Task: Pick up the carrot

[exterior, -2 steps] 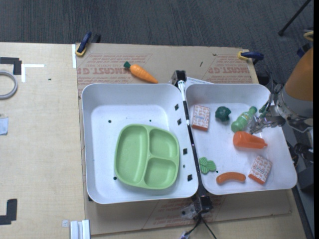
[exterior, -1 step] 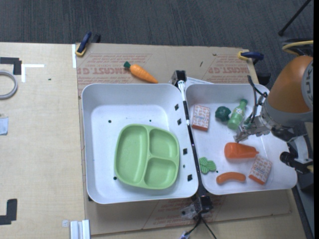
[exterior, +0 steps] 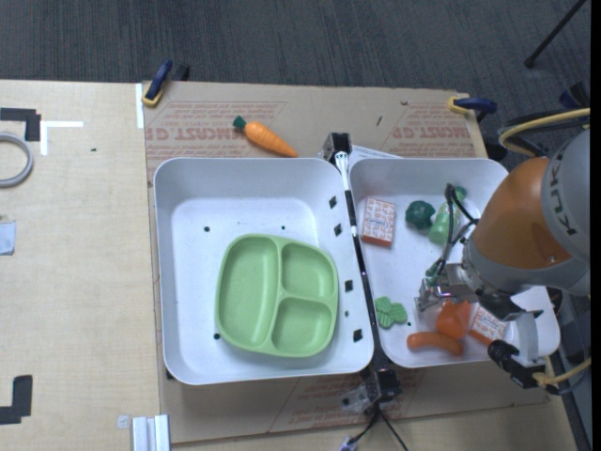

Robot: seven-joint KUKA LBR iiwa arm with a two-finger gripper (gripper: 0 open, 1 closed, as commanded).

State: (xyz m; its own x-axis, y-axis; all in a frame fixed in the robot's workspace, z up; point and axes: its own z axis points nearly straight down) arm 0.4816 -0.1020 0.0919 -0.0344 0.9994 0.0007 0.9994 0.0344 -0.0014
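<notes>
End effector (exterior: 435, 296) sits low in the right bin (exterior: 394, 172), at about 5 o'clock in the frame; can't tell its state. Just beside it: an orange toy (exterior: 453, 319), a sausage-like piece (exterior: 434, 342), a green leaf piece (exterior: 391, 311). Carrot (exterior: 265, 136) lies outside both bins on the table (exterior: 75, 252), at 12 o'clock past the left bin (exterior: 174, 280), well apart from the arm. Looks like a light, stiff, smooth plastic toy; likely best pinched across the thick orange middle, not the green top.

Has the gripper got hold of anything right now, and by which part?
Cannot be told. The gripper sits low in the right bin; the carrot lies outside both bins, untouched.
</notes>
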